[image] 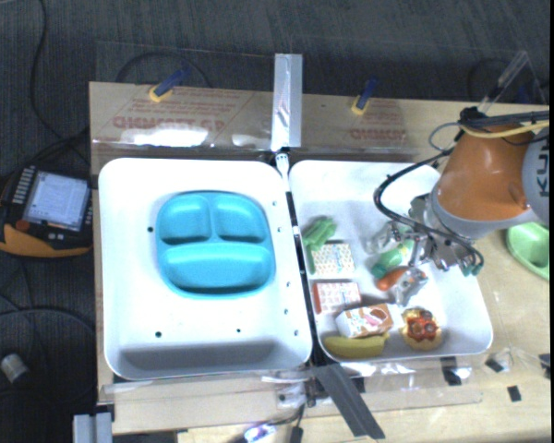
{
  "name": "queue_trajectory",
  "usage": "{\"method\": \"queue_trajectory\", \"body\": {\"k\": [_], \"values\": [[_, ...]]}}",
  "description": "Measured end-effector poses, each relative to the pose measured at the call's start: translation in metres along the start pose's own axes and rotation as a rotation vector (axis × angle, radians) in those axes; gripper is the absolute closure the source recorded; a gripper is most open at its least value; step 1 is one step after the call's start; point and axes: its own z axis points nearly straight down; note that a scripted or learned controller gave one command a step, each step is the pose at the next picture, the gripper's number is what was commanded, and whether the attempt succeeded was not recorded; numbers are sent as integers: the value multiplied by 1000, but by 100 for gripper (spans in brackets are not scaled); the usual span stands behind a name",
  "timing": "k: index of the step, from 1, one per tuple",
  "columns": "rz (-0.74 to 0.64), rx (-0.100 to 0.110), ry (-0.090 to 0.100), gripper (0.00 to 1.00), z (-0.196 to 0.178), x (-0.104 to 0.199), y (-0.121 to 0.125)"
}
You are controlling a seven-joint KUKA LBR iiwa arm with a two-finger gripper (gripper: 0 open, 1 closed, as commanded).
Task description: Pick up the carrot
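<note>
Gripper hanging low in right bin, right of frame centre; carrot lying directly at its tips, touching; finger state impossible to tell.

Bright, even overhead light is washing out the white bins, glaring off the plastic sheet, and leaving fine detail slightly soft.

A blue divided plate sits in a white bin; the carrot is orange with a green top.
</note>
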Motion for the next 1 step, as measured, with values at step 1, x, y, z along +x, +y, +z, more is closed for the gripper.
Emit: {"method": "queue_trajectory", "body": {"k": [1], "values": [[3,0,-12,100,-13,-4,0]]}}
